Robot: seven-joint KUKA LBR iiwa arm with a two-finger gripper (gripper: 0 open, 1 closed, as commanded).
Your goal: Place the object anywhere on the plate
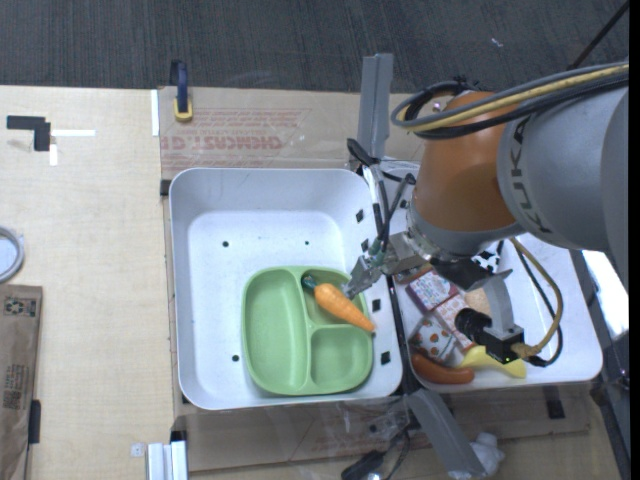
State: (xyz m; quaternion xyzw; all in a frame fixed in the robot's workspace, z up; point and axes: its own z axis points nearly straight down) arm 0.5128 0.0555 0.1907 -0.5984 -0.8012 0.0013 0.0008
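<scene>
**Q:** Fig. 1, big to small pls. What am I looking at?

**A:** (a) Tabletop, tan, carrying two white bins. (b) My arm, grey w/ orange band, reaching in from the right, wrist over the divide btwn bins. (c) Left bin, holding the green plate, a 3-compartment tray near its front right. (d) Right bin, partly hidden under the arm; assorted clutter in it, incl. a small printed box and a banana. (e) Carrot, orange, lying tilted across the plate's upper right compartment, its lower tip over the rim twd the right. (f) Jaws, just above and right of the carrot's mid-length.

**Q:** Jaws state? Holding it?

**A:** Can't tell. They're small and dark against the bin wall, and I can't see if they're gripping or clear of the carrot.

**Q:** Progress?

**A:** Judging from this view, nearly done: carrot looks to rest on the plate, so placement is prob. met. What's left, as I read it: confirm release, then lift clear w/o dragging the carrot off the rim. If it's not let go yet, that's the one risk.
</scene>
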